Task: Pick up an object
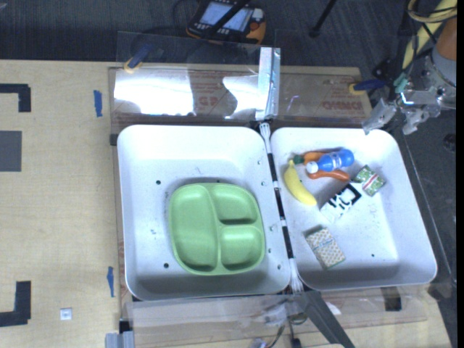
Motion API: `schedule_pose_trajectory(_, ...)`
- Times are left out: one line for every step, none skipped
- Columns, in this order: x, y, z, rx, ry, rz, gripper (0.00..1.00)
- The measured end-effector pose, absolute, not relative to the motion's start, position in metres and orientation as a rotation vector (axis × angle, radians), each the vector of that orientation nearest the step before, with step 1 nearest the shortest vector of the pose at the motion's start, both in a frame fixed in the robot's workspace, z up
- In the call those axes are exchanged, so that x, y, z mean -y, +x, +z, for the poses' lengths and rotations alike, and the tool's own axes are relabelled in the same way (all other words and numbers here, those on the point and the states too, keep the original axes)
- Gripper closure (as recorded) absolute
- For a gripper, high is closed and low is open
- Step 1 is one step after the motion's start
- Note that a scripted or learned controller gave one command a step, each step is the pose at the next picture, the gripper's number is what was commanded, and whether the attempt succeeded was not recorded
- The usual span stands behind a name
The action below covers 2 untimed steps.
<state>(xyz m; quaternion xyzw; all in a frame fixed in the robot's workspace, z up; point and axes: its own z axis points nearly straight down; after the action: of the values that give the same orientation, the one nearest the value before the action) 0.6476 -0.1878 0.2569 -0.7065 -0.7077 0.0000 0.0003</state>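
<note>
Gripper (392,114) sits above the right bin's (417,238) far right corner, can't tell its state. Banana (298,185), blue bottle (331,162) and small packets lie in that bin; green tray (215,227) in left bin (141,194).

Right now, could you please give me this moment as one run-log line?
stage: approach | hand: above right bin's far corner, holding nothing | banana, bottle: in right bin | green tray: left bin

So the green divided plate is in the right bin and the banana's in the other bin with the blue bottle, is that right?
Not quite. The camera view shows the green divided plate in the left bin, not the right one. The banana does lie in the other bin, the right bin, beside the blue bottle.
</note>
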Motion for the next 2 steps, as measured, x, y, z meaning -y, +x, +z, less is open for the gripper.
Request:
schedule_pose_trajectory(0.190, 0.667, 0.125, 2.342, -2.095, -0.001, 0.00)
schedule_pose_trajectory(0.117, 0.651, 0.086, 2.605, -1.758, -0.002, 0.00)
